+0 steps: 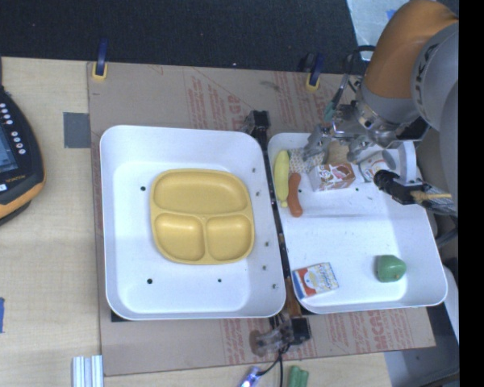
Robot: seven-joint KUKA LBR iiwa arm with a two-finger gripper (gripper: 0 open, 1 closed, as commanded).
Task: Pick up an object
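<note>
In the right bin, the claw hangs over a carton.

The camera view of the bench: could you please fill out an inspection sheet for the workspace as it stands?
Surface: brown board on a wooden bench, bearing the left bin and right bin.
Job's things: right bin holds a banana, sausage, small carton, green object and a packet under the gripper.
Clutter: yellow divided plate in the left bin.
Grippers: gripper low over the right bin's far end; finger state unclear.
Cables: dark cables near the wrist.
Surroundings: handheld controller at left; clamps on the board's far edge.
</note>
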